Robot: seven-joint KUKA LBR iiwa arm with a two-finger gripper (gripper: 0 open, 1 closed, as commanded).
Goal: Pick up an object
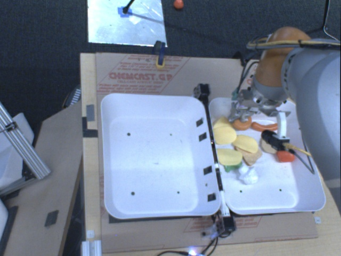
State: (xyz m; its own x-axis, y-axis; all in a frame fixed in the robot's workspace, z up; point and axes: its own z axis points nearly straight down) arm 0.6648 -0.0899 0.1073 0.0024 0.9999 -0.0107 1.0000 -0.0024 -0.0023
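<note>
We've got the gripper (241,114) low in the shallow white right bin (298,199) — directly over a flat orange ring-shaped piece (242,125), yellow rounded toys (225,134) just beside. Jaw state: can't tell.

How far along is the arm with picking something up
Done: the gripper is down in the right bin, at the far end of the toy pile by an orange piece. In hand: nothing visibly lifted; whether it grips anything can't be told. Left: closing on an object and raising it clear.
</note>
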